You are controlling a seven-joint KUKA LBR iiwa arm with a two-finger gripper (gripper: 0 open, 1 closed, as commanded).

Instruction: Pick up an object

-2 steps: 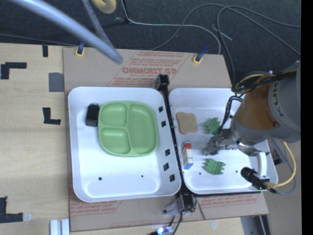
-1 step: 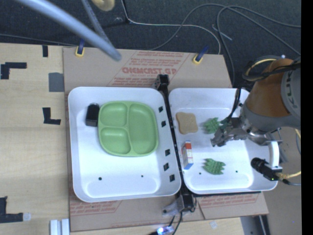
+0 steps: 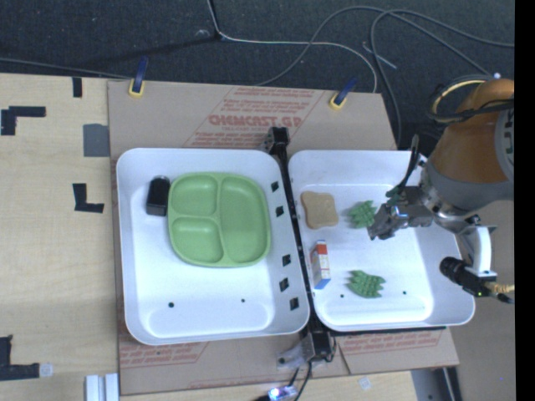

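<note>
Two shallow white bins sit side by side on the counter (image 3: 50,249), which is partly covered by a sheet of cardboard (image 3: 251,115). The left bin (image 3: 138,299) holds two things: one green divided tray (image 3: 220,220) with three compartments, and one small black block (image 3: 158,196) touching the tray's left edge. The right bin (image 3: 418,307) holds four things: one tan, bread-like slab (image 3: 319,210) near the dividing wall, one small red and white box (image 3: 320,264) just below it, and two green leafy pieces. One leafy piece (image 3: 365,284) lies toward the bin's near side; the other (image 3: 362,214) lies just beside the gripper (image 3: 383,225), on its left. Whether the fingers are wide or narrow cannot be told here, and nothing is seen between them. Two yellow clamps (image 3: 341,98) pin the cardboard's far edge.
</note>
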